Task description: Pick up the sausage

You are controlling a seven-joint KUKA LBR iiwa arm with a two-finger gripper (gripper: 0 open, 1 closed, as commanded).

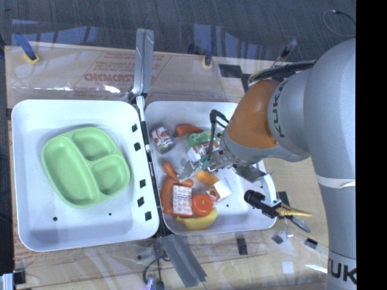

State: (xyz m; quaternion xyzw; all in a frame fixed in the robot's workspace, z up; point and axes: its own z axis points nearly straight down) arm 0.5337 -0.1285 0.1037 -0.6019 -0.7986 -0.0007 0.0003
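Observation:
The sausage point(170, 171) is a short reddish-orange link lying at a slant in the left part of the right bin point(254, 219), just above a red-and-white packet point(181, 199). My gripper point(207, 161) is low over the middle of that bin, a little to the right of the sausage, among the toy foods. Its tip is partly hidden by the wrist and the clutter around it. Nothing can be seen held in it.
Around the sausage lie a small can point(162, 139), a red pepper point(188, 128), a green item point(198, 139), an orange piece point(207, 177), a tomato point(202, 204) and a banana point(199, 221). The left bin point(36, 222) holds a green divided plate point(84, 165).

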